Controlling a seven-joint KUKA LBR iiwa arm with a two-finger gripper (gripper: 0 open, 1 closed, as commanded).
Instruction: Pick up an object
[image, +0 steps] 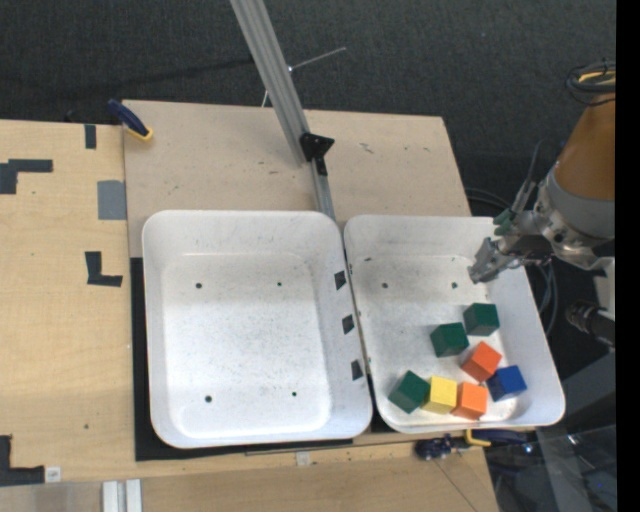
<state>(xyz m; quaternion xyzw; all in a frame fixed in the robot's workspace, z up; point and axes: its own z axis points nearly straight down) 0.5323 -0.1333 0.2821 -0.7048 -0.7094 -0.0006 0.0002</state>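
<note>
Seven small cubes lay clustered in the near right corner of the right bin: a dark green cube farthest back, a second green cube beside it, an orange cube, a blue cube against the rim, and a front row of a green cube, a yellow cube and a second orange cube, touching. The gripper hung above the bin's far right side, apart from the cubes. Its fingertips appeared small and blurred; whether they were parted or held anything could not be told. The arm was cut off at the right edge. The left bin lay alongside.
</note>
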